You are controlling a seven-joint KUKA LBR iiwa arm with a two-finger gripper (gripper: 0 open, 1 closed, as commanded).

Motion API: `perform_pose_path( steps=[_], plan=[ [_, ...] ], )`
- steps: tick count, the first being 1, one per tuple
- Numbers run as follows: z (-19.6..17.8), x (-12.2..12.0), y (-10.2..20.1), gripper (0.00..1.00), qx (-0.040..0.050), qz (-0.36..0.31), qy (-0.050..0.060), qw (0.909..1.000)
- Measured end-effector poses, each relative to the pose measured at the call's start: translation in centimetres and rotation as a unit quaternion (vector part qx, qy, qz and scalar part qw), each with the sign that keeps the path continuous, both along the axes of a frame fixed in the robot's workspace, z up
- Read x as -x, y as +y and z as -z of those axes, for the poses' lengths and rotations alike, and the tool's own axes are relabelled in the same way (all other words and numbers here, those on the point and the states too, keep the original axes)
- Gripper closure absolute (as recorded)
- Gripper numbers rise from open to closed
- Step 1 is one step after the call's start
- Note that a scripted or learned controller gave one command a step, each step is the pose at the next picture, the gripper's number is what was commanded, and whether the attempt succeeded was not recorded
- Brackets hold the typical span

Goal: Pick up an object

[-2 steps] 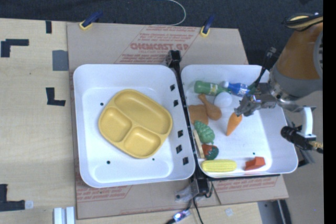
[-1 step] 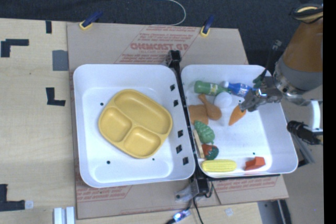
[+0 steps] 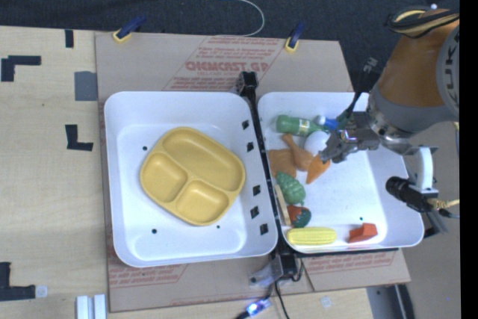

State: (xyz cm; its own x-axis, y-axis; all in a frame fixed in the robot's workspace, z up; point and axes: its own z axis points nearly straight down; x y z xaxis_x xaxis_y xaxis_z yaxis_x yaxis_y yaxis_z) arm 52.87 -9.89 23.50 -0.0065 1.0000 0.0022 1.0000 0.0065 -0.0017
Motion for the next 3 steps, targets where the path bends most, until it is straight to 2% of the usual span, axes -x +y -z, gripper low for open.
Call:
perform_pose_path(
  steps=[1,2,3],
  plan=[
    [1.7,0.8,5.2,1.00,0.0002,0.000,0.001,1.0000],
    [1.3,3.2,8.8,1.00,0.0004,0.001,0.001,1.0000],
    [2.2,2.2,8.7,1.00,0.0016,0.003,0.001,1.0000]
  ],
)
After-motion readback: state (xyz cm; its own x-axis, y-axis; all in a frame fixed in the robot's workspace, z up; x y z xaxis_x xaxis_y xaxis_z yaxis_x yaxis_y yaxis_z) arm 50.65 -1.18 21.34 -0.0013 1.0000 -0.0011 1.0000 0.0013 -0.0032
